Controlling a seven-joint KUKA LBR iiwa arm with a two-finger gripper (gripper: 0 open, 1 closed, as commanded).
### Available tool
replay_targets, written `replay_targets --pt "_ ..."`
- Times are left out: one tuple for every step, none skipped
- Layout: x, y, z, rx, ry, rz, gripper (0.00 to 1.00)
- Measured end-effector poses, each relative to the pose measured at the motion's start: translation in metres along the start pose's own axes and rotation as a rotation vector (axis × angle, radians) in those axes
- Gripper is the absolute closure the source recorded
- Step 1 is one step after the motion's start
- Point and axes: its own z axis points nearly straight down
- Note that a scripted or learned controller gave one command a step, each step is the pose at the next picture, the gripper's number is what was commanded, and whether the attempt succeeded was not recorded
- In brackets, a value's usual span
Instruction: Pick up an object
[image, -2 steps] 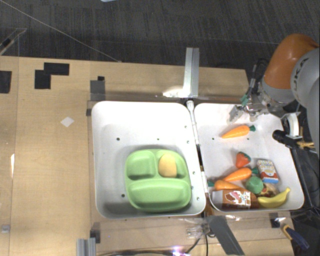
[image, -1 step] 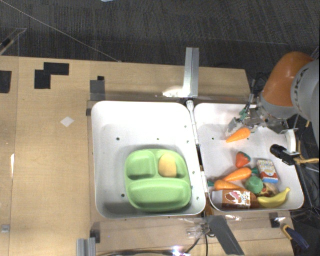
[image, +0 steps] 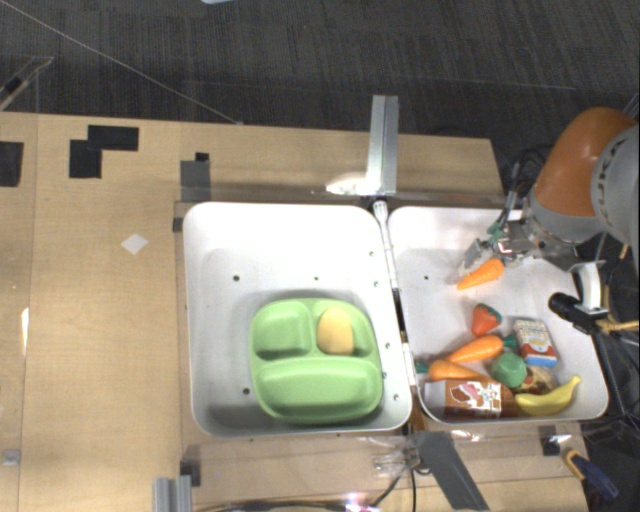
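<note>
My gripper (image: 490, 252) hangs over the upper part of the right bin (image: 430, 240), reaching in from the right. An orange toy carrot (image: 481, 273) lies directly below and against the gripper's tip, tilted down to the left. I cannot tell whether the carrot is gripped or merely touched. Further down the bin lie a small red toy (image: 485, 319), a second carrot (image: 476, 349), a green toy (image: 508, 368), a small carton (image: 536, 340), a brown box (image: 474, 397) and a banana (image: 548, 398).
The left bin (image: 230, 260) holds a green divided plate (image: 315, 385) with a yellow round fruit (image: 337, 330) in its upper right compartment. A metal post (image: 384, 145) stands behind the seam between the bins. Bare bin floor lies left of the carrot.
</note>
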Motion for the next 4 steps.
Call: replay_targets --pt "0.019 -0.075 0.004 0.014 0.005 0.067 0.00" --pt "0.021 -0.070 -0.009 0.003 0.005 0.065 1.00" --pt "0.015 -0.105 -0.035 0.027 0.006 0.237 1.00" --pt "0.034 -0.101 -0.127 0.021 0.006 0.087 1.00"
